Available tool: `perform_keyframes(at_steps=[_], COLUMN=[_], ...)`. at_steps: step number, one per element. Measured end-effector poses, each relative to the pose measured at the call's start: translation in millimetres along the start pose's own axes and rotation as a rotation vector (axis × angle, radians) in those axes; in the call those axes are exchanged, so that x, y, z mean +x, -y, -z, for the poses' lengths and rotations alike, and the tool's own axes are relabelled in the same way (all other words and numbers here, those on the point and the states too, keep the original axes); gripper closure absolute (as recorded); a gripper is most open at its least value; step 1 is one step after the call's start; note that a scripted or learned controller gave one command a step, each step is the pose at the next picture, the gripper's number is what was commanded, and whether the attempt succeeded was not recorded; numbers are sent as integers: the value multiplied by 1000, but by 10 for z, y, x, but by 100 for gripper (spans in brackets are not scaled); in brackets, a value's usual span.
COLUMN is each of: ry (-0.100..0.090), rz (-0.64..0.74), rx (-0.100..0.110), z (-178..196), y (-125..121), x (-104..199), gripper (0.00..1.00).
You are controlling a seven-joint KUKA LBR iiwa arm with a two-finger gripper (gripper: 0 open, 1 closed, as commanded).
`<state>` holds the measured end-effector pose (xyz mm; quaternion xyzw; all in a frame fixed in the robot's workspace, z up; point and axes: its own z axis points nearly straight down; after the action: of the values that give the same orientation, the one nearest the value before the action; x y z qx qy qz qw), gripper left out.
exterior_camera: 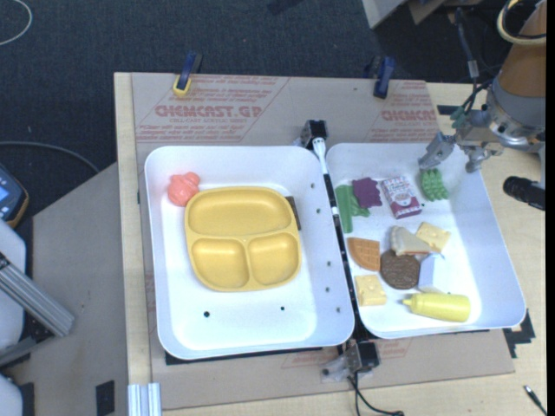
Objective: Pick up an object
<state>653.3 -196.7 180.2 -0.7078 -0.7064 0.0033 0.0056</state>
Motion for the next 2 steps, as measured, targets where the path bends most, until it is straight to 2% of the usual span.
perform_keyframes(at_steps=[1, 2], ry=[3, 1], rz=[2, 4], rx=[-12, -5], z=[68, -542], y=[-30, -68], x=[1, 72], gripper=[0, 0])
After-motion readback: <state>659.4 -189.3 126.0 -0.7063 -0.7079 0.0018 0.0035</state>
